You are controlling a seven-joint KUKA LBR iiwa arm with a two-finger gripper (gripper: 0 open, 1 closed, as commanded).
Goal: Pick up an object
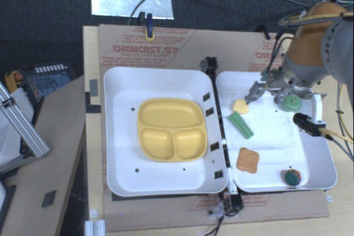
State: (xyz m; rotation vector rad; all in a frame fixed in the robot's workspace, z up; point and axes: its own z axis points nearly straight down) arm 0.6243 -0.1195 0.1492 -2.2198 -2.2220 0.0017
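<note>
- The left bin (119,135) holds only a yellow divided tray (171,129), lying flat in its middle; it looks like a place to sort things into rather than something to grasp.
- The right bin (326,166) carries the loose pieces, spread apart, which leaves room for fingers to come down around any one of them.
- The arm (323,36) reaches in from the right over the far part of the right bin, its orange band high and the wrist bent steeply down, as if setting up a downward grasp.
- The gripper (261,91) hangs low at the far left of that bin, just beside the pale yellow piece (240,106); I cannot tell whether it is spread or closed, and nothing visibly sits in it.
- A green stick (241,125) lies slanted just near of the yellow piece, close to touching it, so a grasp there could nudge both.
- An orange waffle-like piece (248,160) lies flat towards the near side, well apart from the gripper.
- A green round item (291,102) sits under the wrist, partly hidden.
- A small green-and-orange ball (292,177) rests in the near right corner.
- By my judgement the yellow piece is the likely target, not yet lifted.
</note>
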